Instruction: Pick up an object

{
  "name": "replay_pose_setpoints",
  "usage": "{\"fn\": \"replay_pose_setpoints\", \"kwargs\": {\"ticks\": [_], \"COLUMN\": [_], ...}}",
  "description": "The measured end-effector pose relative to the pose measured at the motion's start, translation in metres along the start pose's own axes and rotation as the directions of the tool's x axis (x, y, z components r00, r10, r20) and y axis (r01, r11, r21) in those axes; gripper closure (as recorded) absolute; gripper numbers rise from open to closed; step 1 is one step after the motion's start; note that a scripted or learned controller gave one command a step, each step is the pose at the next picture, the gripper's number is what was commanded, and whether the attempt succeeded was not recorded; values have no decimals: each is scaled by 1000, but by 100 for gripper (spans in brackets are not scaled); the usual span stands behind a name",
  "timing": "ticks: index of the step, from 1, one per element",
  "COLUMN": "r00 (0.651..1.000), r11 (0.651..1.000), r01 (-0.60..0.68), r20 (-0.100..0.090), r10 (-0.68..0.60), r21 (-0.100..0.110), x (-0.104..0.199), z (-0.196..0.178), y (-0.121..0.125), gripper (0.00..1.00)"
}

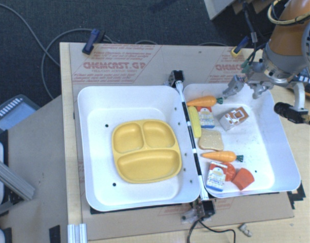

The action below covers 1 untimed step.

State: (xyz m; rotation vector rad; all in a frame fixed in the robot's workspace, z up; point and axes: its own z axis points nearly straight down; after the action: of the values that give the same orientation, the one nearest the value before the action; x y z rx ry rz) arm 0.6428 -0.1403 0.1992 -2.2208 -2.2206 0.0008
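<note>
The gripper [247,85] is seen at the upper right, over the far edge of the right bin [282,135], w/ its 2 fingers spread apart and nothing between them. 1 finger [233,87] points down-left; the other [260,89] sits to its right. The grey arm w/ orange band [291,22] rises behind it toward the top right corner.

Just left of and below the gripper lies a carrot [201,101], not touched by it. Directly below the gripper a small grey and brown carton [233,118] is found, near but apart. Further below and left: a yellow corn cob [194,121] along the bin's left wall, a white packet [206,118] beside it, a slice of bread [211,140], a 2nd carrot [221,156], then a red-and-white packet [217,176] and a red block [242,178] (both farthest from the gripper, at the near edge).

Well to the gripper's left, the left bin [94,135] holds a yellow 3-compartment tray [146,151].
</note>
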Motion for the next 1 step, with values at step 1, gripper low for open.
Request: {"fn": "replay_pose_setpoints", "kwargs": {"ticks": [1], "r00": [1000], "r11": [1000], "r01": [0], "r20": [3], "r10": [0], "r21": [-11], "x": [48], "z": [89], "y": [-24], "gripper": [0]}}
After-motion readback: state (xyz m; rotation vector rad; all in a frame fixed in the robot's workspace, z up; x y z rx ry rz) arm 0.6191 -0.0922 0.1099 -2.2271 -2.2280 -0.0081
